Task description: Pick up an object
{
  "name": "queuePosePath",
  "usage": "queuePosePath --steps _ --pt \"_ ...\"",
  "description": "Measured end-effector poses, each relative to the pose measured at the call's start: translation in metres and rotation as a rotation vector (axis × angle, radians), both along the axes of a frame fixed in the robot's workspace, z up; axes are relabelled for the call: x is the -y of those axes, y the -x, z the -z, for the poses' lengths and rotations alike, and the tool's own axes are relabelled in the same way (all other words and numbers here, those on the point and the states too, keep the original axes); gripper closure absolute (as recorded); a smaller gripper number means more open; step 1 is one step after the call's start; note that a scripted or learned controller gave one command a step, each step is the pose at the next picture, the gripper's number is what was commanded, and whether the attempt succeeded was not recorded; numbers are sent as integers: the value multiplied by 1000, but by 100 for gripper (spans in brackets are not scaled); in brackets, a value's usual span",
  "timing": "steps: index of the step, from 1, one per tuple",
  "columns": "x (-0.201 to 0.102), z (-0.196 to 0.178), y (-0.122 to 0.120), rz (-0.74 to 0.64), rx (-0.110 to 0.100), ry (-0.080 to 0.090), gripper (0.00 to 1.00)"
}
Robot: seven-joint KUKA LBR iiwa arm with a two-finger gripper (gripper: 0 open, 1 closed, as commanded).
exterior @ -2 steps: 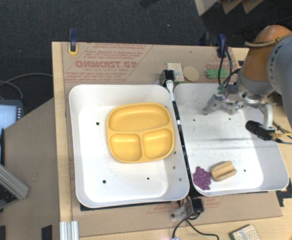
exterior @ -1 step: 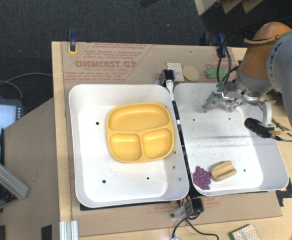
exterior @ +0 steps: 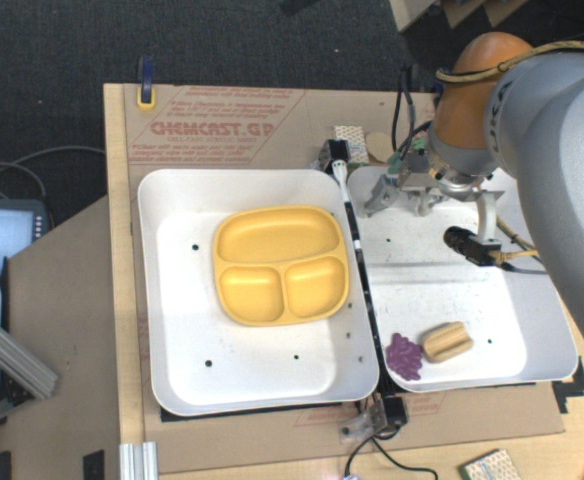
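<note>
Nearest of all, in the near part of the right bin (exterior: 452,293), lie two small things close together: a purple cluster (exterior: 404,356) with a knobbly surface, and just to its right a tan roll (exterior: 446,341), a short cylinder lying on its side and slanted a little. The two sit so close that I cannot tell whether they touch. The purple cluster lies close to the bin's left wall.

To the left, the left bin (exterior: 177,288) holds a yellow plate (exterior: 280,265) with three compartments, one long one on the far side and two smaller ones on the near side. It lies flat, roughly in the middle of that bin, a little towards the right wall.

The arm (exterior: 557,138) reaches in from the right, its orange band (exterior: 467,98) above the far end of the right bin. The pincer (exterior: 404,190) hangs over the far left corner of the right bin, close to the wall shared by the two bins. Whether it is open or closed cannot be told from this angle, and nothing shows in its grip.

The purple cluster and the tan roll lie well apart from the pincer, towards the near edge of the same bin. The yellow plate lies to the pincer's left and somewhat nearer, across the dividing wall.

Both bins rest on a brown worktop (exterior: 212,128) with red print along its far side.
</note>
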State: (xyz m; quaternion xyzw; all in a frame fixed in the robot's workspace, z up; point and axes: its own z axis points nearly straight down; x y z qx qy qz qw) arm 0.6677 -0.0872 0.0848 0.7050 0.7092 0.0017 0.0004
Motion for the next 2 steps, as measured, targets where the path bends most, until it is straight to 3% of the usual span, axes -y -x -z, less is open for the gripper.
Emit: queuePosePath --steps 1,2 --pt "34 0 41 10 -8 1 0" --pt "40 0 -1 4 3 4 0"
